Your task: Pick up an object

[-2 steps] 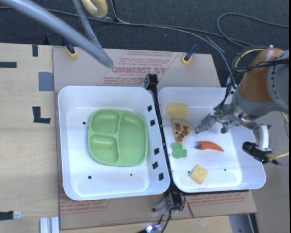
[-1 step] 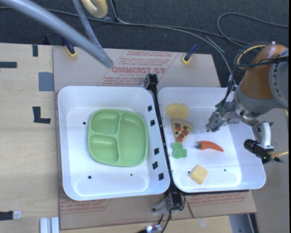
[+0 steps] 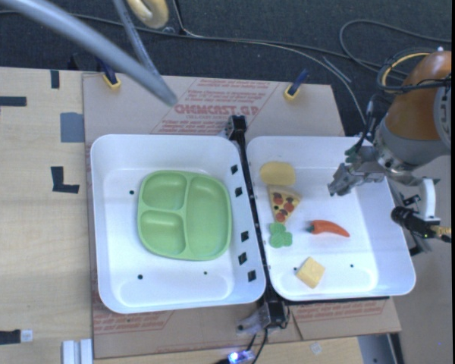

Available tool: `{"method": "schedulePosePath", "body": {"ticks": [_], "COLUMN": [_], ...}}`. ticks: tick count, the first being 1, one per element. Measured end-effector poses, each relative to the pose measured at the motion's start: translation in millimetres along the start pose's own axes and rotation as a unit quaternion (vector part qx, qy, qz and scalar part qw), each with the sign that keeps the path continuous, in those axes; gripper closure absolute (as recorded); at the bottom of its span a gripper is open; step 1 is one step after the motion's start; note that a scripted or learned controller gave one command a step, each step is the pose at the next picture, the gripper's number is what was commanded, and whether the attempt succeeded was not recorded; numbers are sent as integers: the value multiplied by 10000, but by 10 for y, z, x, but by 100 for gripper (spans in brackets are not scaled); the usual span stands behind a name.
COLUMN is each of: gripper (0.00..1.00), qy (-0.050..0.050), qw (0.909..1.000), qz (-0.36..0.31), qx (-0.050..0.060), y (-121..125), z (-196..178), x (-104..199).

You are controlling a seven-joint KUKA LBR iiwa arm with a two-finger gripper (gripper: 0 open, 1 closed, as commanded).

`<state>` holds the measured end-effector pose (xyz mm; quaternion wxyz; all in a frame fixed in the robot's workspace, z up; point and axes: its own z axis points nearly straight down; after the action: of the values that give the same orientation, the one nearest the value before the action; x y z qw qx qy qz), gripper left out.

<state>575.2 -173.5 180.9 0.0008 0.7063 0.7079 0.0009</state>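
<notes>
The right bin (image 3: 379,279) holds several toy foods: a yellow round piece (image 3: 277,174), a pizza slice (image 3: 283,203), a green broccoli piece (image 3: 280,236), an orange carrot (image 3: 330,229) and a yellow cheese cube (image 3: 311,272). My gripper (image 3: 341,186) hangs over the bin's right half, up and to the right of the carrot and apart from it. Nothing shows between its fingers.
The left bin (image 3: 106,203) holds a green divided plate (image 3: 186,214). A black divider (image 3: 246,203) runs between the bins. Cables lie on the dark floor behind the bench. A grey pole (image 3: 83,29) slants across the top left.
</notes>
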Motion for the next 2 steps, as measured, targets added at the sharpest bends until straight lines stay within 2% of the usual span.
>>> {"method": "schedulePosePath", "body": {"ticks": [1, 2], "gripper": [100, 100], "qy": [-3, -7], "qw": [10000, 10000], "qz": [0, -4], "qx": [-7, -20], "y": [19, -8], "z": [-424, -1032], "x": [6, 73]}}
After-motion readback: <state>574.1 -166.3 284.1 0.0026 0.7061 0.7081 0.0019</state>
